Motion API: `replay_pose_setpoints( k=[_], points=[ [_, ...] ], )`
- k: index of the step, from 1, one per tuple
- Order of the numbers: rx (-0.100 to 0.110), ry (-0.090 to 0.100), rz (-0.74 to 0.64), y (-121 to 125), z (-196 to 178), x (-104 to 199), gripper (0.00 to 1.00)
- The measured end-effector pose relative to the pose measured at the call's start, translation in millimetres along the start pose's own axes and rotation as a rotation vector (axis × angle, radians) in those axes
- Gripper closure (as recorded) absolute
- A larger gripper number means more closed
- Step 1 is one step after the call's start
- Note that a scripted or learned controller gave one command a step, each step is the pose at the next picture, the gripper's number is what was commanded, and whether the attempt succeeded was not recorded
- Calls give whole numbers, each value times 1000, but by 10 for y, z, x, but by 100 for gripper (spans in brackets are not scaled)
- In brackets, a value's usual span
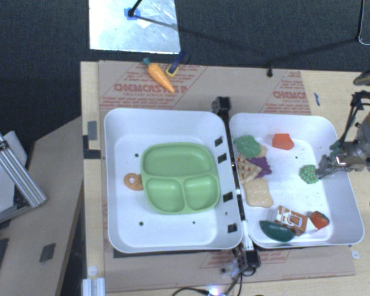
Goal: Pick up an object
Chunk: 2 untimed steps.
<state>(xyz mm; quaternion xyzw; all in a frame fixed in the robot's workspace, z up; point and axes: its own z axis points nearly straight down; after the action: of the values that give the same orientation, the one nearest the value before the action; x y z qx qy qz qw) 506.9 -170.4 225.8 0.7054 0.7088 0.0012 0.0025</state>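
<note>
The right bin (333, 131) holds several toy foods. Among them are a small green broccoli (308, 174), an orange block (282, 142), a leafy green piece (248, 145), purple grapes (261, 165), a waffle (246, 168) and a tan cracker (258, 193). My gripper (326, 167) reaches in over the bin's right side. Its tip is right beside the broccoli, at the broccoli's right edge. Whether it touches the broccoli I cannot tell.
At the right bin's front lie a red-and-white box (291, 219), a dark green piece (275, 230) and a red-orange piece (319, 219). The left bin (120, 134) holds a green divided plate (179, 177) and a small tan ring (133, 181). A toy carrot (160, 77) lies behind the bins.
</note>
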Motion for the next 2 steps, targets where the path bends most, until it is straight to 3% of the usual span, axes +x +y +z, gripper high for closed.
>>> replay_pose_setpoints(
  k=[2],
  points=[
    [1, 4, -6, 627, -93, 938, 100]
  ],
)
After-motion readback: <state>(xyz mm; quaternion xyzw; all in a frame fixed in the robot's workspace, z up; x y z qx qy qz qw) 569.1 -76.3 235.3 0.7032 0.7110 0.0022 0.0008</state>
